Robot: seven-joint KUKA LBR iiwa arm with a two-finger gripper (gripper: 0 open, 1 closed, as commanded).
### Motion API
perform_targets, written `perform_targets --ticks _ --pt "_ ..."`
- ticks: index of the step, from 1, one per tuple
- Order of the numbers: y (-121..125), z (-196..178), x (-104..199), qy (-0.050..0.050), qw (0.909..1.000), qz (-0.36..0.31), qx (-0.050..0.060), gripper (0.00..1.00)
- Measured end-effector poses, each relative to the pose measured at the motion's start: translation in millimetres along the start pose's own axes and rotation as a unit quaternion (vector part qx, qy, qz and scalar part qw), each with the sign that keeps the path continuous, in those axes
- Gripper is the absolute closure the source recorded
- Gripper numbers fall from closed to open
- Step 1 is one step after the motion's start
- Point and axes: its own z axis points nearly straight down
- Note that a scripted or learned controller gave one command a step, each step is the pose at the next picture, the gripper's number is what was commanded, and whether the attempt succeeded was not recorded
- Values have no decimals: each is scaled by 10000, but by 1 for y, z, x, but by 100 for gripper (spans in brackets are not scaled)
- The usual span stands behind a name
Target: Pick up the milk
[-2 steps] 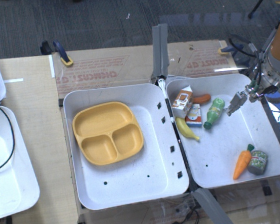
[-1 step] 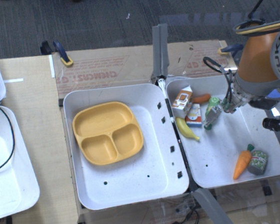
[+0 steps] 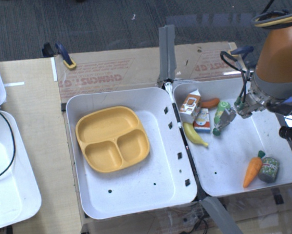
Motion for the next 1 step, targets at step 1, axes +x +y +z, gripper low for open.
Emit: perform_targets --ticks 1 --pt "0 -8 -1 -2 10000 -2 8 100"
